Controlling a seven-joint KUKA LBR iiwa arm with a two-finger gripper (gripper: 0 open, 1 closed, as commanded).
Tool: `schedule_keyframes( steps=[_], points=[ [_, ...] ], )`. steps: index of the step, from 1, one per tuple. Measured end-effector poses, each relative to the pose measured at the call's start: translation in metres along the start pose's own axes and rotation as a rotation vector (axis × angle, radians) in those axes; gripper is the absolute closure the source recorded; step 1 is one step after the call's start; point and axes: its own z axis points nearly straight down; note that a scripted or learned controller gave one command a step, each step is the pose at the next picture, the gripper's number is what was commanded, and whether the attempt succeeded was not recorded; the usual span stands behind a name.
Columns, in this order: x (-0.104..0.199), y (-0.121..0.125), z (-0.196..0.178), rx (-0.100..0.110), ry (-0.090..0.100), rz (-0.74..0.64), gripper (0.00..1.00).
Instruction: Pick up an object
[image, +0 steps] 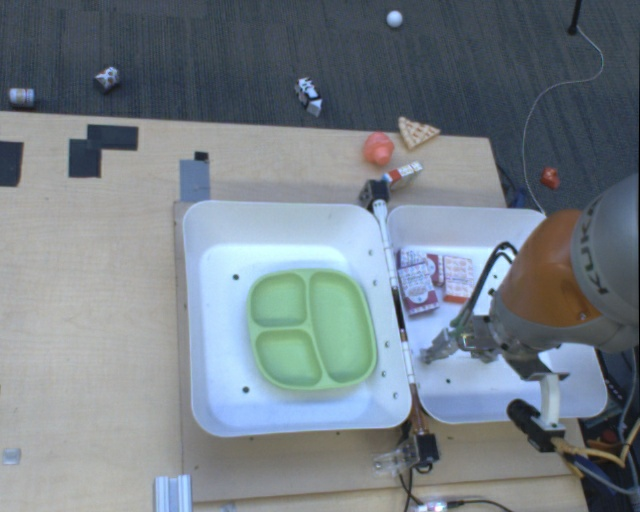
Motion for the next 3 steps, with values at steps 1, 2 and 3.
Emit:
schedule_keyframes(
  steps=[1, 2, 3],
  points=[
    [0.0, 0.002, -0.011, -0.007, 0.0, -0.001, 1.0],
    [0.001, 0.002, -0.011, -0.006, 0.0, -0.001, 0.0],
    [0.001, 0.004, -0.022, -0.01, 0.001, -0.003, 1.0]
  ],
)
